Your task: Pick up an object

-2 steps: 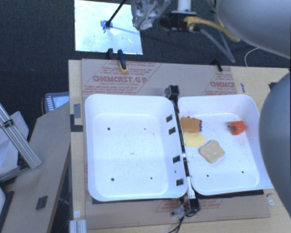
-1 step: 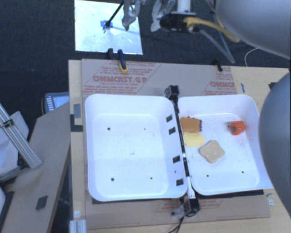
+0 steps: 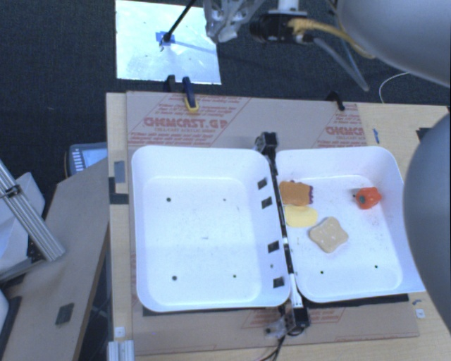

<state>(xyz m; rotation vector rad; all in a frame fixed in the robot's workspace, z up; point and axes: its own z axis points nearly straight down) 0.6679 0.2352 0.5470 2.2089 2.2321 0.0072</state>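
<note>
The pincer [image 3: 224, 21] is hanging above the counter's far edge, its state impossible to tell; four food-like pieces, including an orange one [image 3: 366, 197], are lying in the right bin [image 3: 384, 158].

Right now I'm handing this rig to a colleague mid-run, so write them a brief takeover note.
Gripper: at the top of the view, behind the bench and well away from both bins; whether it is open or shut cannot be told, and nothing is seen in it.
Things: all in the right bin. Orange-brown piece by the divider, yellow piece just below it, beige toast-shaped piece below that, small orange-red piece toward the right wall.
Done: no pick yet.
Left: bring the arm over the right bin, grasp one piece, lift it.
</note>
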